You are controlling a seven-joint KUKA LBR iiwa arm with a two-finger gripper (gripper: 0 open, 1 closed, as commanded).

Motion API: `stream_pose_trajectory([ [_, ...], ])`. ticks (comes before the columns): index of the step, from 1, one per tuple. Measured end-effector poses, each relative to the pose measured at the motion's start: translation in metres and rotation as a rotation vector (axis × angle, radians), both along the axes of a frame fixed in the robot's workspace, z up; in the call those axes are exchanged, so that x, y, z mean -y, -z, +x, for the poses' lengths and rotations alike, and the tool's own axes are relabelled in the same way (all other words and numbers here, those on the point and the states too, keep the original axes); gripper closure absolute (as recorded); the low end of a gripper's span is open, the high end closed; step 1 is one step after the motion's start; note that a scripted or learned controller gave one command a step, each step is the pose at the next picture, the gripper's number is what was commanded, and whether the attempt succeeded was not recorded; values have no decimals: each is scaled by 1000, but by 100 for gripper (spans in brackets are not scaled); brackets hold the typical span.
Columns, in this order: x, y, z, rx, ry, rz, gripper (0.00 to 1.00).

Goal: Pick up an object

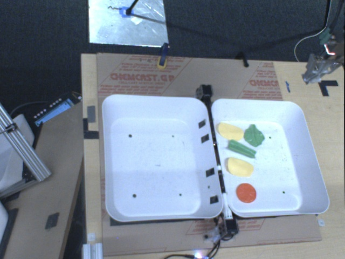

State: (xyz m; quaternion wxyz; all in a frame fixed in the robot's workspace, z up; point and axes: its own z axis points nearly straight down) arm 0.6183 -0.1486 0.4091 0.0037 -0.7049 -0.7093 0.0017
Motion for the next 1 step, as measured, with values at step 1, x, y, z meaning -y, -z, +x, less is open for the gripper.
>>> stream_pose_trajectory([
  [1, -12, -40, 52, 17, 0, -6, 100],
])
